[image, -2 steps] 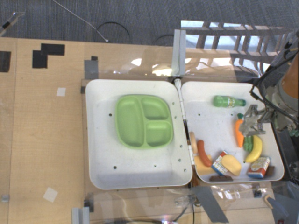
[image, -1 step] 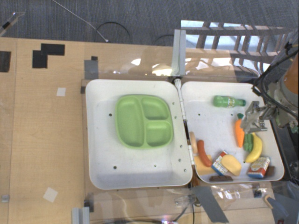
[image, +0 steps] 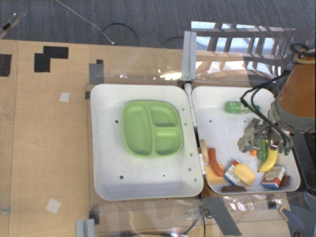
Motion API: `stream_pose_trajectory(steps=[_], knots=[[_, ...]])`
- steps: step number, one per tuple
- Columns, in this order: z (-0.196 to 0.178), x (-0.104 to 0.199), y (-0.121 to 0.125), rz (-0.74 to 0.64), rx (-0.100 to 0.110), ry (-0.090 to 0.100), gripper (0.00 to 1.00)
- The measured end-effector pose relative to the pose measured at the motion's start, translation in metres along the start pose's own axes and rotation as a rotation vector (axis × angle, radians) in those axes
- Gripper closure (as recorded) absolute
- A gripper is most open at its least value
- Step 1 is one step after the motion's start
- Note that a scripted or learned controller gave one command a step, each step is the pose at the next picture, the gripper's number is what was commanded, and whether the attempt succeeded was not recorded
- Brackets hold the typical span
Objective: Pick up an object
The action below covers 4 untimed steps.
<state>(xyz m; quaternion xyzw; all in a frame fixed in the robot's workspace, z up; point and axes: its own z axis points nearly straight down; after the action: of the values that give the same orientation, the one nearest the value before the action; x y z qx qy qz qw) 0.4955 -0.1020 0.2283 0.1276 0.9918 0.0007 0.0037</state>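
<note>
You've got the arm (image: 298,90) reaching in from the right over the right bin (image: 217,105), gripper (image: 260,139) low among the clutter at that bin's right side. The gripper reads as a grey metallic tangle with cables around it; I can't tell how it is set, and nothing is visibly held in it.

Candidate objects all sit in the right bin, mostly piled toward the near edge, likely slid there on the smooth plastic floor:
- banana (image: 269,161), yellow, curved, just below the gripper, next to something small and green (image: 263,149) I can't identify
- yellow wedge (image: 244,174), cheese-like, soft-edged
- red sausage (image: 213,158), smooth, elongated, near the divider
- small red-and-white box (image: 273,177), printed carton look, at the near right corner
- light green item (image: 234,107), rounded, alone toward the far side, well apart from the rest

Left bin (image: 106,147) carries a green divided plate (image: 150,128), three compartments, matte plastic, roughly centred. Not a likely target given where the gripper is.

My read: the banana or the green piece beside it is the pick. Both are curved and slick, so expect slip risk. Table (image: 44,147) is plain light wood.
</note>
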Motion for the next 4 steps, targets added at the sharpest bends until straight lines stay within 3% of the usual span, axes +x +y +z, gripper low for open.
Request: stream_pose_trajectory(steps=[2,3,4], knots=[[-0.024,-0.005,0.002,-0.008,-0.002,-0.018,1.00],[-0.078,-0.090,-0.028,0.131,0.002,-0.007,1.00],[0.045,-0.011,-0.082,-0.006,0.002,0.008,1.00]])
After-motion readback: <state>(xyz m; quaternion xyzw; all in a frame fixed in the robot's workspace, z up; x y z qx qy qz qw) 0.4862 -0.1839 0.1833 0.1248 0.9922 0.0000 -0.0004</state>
